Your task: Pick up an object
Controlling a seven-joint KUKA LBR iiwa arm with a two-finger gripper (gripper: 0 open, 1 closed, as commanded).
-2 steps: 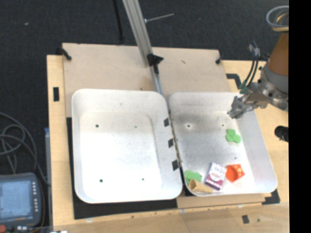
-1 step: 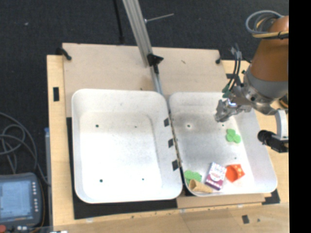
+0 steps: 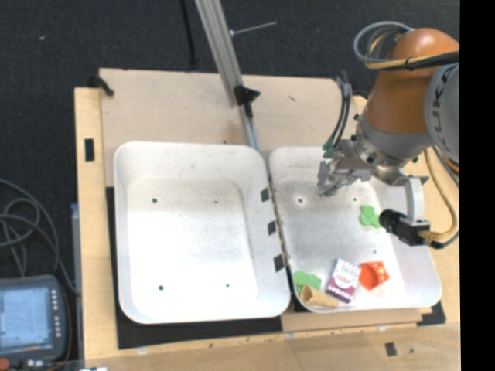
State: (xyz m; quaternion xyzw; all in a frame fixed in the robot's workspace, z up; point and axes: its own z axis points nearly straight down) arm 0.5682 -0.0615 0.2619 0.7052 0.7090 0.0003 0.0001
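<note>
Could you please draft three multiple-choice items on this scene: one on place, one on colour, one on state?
1. Where do the loose objects lie?
A. In the left bin
B. In the right bin
C. On the floor

2. What colour is the object nearest the right bin's near right corner?
A. Blue
B. Red
C. Black

3. How does the gripper stand to the objects?
A. Above the right bin's far part, apart from them
B. Pressed on the red object
C. Down in the left bin

Key: 1 B, the pieces sit in the right bin, most of them along its near edge. 2 B, the red object lies beside the purple packet. 3 A, the gripper hangs over bare floor of that bin, away from the green piece and the near cluster.
</note>
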